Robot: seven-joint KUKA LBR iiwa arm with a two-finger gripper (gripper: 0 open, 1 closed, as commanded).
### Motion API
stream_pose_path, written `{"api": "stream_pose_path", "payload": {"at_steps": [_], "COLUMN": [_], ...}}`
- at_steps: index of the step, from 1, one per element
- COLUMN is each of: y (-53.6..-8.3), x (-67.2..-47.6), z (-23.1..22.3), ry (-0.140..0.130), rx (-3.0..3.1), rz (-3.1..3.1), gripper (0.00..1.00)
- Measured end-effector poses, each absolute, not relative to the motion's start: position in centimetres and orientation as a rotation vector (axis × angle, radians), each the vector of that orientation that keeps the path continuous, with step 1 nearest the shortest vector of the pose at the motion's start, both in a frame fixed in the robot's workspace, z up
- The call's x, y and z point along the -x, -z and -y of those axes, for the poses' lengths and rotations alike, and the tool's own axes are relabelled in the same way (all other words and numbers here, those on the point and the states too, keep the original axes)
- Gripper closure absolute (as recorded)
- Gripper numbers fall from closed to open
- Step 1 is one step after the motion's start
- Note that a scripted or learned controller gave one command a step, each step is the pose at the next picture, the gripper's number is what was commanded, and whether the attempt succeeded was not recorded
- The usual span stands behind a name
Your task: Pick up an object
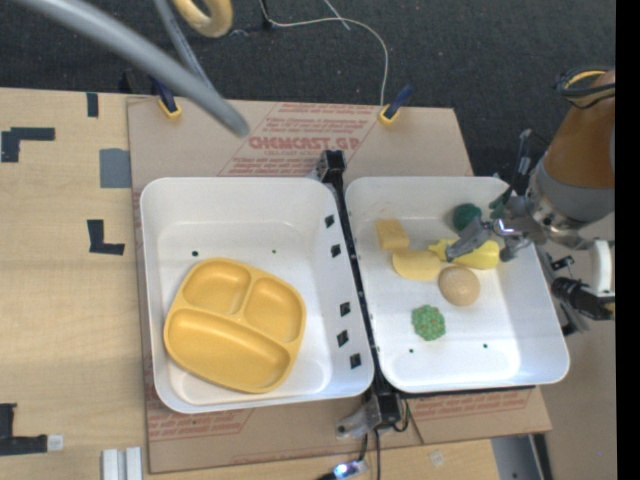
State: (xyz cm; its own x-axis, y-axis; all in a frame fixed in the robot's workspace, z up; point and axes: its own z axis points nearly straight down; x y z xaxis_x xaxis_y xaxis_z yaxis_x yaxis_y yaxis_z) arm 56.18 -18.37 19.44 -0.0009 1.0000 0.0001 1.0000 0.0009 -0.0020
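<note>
you've got the gripper point(478, 242) spread wide over the yellow piece point(482, 257) near the right bin's point(520, 363) far right edge, so centre those fingers before clenching.

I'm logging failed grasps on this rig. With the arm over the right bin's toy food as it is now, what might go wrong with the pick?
1. The gripper sits over a tight cluster: the yellow piece, the pale yellow piece and the beige egg lie close together, so it may nudge or catch a neighbour.
2. The egg looks round and could roll away if bumped.
3. The dark green piece lies just behind the gripper and may get pushed toward the bin wall.
</note>
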Motion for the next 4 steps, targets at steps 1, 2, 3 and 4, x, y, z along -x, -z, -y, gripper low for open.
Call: {"api": "stream_pose_path", "payload": {"at_steps": [1,2,3,4], "y": [-14.1,-8.7,-10.0,-14.6], "x": [-56.2,-56.1,-56.2,-55.8], "z": [19.3,19.3,19.2,19.8], "ry": [-0.008,-0.005,-0.002,0.002], "rx": [2.218,2.219,2.219,2.223], "rz": [2.218,2.221,2.222,2.222], "gripper": [0.00,0.00,1.00,1.00]}}
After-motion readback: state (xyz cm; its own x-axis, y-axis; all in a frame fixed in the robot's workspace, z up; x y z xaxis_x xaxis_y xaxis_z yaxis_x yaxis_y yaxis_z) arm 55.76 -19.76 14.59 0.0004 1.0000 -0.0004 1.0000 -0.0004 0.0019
